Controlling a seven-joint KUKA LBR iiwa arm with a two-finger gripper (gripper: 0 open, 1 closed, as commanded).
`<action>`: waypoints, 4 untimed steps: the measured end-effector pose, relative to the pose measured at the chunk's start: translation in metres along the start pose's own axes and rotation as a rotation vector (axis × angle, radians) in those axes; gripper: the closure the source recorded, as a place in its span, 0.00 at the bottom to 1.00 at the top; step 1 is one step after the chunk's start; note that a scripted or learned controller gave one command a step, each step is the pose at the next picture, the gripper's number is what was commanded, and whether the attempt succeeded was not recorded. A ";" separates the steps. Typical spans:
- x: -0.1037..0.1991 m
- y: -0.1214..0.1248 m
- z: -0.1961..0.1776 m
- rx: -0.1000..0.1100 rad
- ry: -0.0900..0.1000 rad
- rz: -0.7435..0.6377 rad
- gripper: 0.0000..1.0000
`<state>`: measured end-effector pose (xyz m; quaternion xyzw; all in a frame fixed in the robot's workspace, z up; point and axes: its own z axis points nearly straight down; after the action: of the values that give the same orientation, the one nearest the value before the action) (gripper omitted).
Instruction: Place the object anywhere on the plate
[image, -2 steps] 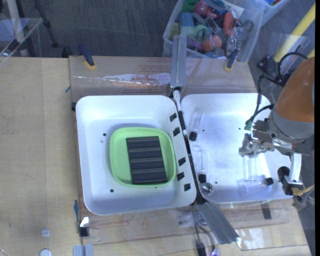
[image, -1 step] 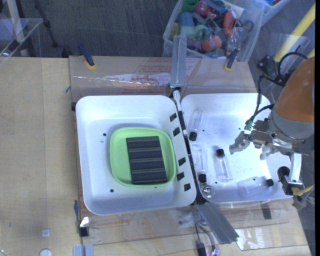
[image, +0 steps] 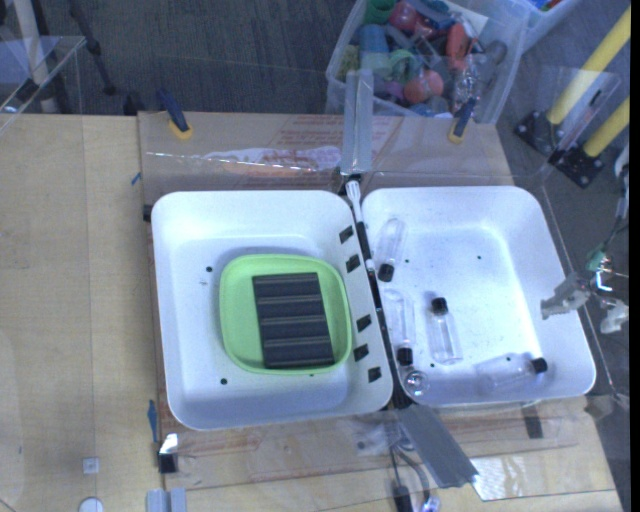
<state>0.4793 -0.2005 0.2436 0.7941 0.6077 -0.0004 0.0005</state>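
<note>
Clear, black-capped vials (image: 441, 328), right bin (image: 520, 215)

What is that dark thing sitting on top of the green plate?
On the green plate in the left bin lies a dark ribbed block, flat near the middle. It covers the plate's centre, so what is under it is hidden.

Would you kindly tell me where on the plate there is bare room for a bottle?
The green plate shows a bare rim left of the dark ribbed block and a narrower strip along its right. The centre is taken. The right bin is crowded low with clear bottles.
</note>
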 end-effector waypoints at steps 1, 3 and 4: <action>-0.009 0.004 -0.140 -0.001 0.000 -0.126 0.00; -0.012 0.033 -0.192 -0.004 -0.002 -0.185 0.00; -0.002 0.062 -0.192 -0.004 -0.002 -0.223 0.00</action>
<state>0.5383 -0.2185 0.4354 0.7216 0.6923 0.0002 0.0028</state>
